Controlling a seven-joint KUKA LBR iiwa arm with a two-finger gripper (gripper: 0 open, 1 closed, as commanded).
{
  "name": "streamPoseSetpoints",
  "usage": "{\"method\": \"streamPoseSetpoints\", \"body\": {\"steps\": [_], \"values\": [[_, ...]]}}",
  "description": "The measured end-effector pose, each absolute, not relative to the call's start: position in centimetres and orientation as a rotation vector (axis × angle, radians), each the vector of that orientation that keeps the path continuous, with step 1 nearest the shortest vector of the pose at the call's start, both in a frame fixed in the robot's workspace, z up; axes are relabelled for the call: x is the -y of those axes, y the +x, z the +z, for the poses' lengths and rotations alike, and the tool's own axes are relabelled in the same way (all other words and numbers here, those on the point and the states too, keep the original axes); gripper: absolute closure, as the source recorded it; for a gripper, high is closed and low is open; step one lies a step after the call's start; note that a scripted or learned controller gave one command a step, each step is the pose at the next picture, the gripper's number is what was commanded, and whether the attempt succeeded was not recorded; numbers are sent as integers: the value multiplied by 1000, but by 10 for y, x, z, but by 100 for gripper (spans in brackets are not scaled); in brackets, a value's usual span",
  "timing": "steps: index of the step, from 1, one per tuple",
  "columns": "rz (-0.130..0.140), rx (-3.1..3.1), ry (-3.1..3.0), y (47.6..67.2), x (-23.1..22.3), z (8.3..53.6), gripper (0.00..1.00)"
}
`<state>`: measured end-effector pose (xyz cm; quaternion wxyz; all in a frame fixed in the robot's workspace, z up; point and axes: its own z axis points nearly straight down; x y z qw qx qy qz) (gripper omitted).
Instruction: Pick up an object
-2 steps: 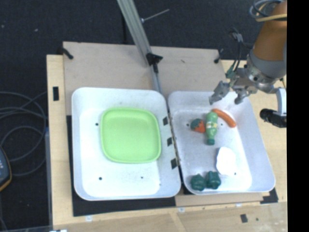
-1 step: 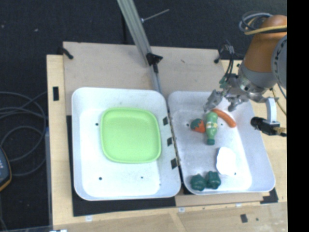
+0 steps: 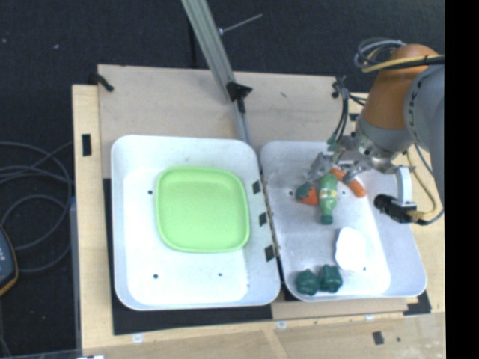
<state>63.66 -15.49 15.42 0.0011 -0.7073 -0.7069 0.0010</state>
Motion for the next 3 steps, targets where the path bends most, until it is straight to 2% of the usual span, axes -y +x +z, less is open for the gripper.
{"method": "streamPoseSetpoints", "body": {"steps": [1, 2, 3], "values": [[4, 2219, -2220, 635, 155, 102, 0], [-2, 2221, -2225, 637, 156, 115, 100], [-5, 2224, -2226, 633, 157, 177, 100]]}}
